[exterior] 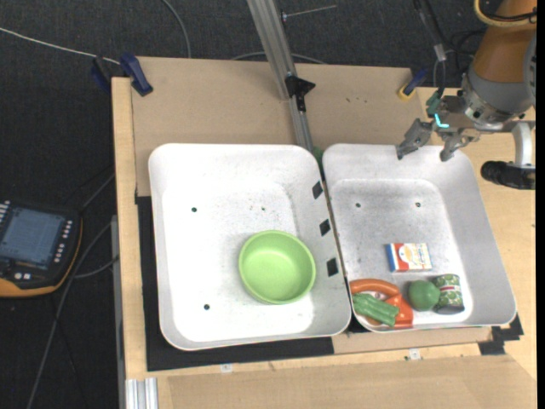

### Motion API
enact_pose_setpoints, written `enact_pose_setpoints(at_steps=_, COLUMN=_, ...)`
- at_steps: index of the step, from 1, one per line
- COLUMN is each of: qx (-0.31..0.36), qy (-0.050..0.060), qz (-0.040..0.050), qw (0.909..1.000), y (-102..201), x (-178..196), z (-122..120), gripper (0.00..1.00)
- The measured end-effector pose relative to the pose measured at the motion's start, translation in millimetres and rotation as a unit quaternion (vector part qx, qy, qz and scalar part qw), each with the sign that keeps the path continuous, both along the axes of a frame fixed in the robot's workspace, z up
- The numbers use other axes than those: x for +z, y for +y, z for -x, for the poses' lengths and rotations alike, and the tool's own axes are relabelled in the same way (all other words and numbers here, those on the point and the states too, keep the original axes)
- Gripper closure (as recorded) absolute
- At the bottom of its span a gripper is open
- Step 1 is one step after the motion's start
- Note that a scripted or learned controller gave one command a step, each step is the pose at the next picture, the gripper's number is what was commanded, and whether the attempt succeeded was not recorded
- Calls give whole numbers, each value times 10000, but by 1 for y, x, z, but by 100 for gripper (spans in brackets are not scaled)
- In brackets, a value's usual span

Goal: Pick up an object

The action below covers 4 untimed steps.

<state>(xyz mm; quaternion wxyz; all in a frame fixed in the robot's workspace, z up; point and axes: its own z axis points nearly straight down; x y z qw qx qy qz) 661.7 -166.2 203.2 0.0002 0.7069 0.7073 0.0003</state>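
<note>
— Where was the tool (427, 145)?

— Over the far rim of the right bin (477, 194), fingers spread and holding nothing, seemingly poised clear of the walls before a descent.

— And the things to pick?

— Crowded in that bin's near corner, well apart from the tool: a small box (408, 256), a green ball (421, 294), a can (449, 293) and an orange dish (381, 303). The green bowl (277, 267) sat alone in the left bin (179, 228).

— So which was easiest?

— The box, probably; it lay a little apart.

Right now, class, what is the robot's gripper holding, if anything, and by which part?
Nothing. The gripper hangs open over the right bin's far edge, with no object between its jaws.
</note>
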Motion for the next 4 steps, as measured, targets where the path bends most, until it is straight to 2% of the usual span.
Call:
enact_pose_setpoints(at_steps=1, qx=0, qy=1, qz=0, qw=10000, y=0, x=0, z=0, gripper=0)
enact_pose_setpoints(at_steps=3, qx=-1, qy=22, qz=-3, qw=10000, y=1, x=-110, z=-3, gripper=0)
enact_pose_setpoints(at_steps=4, qx=3, qy=-8, qz=4, qw=10000, y=1, x=-96, z=-5, gripper=100)
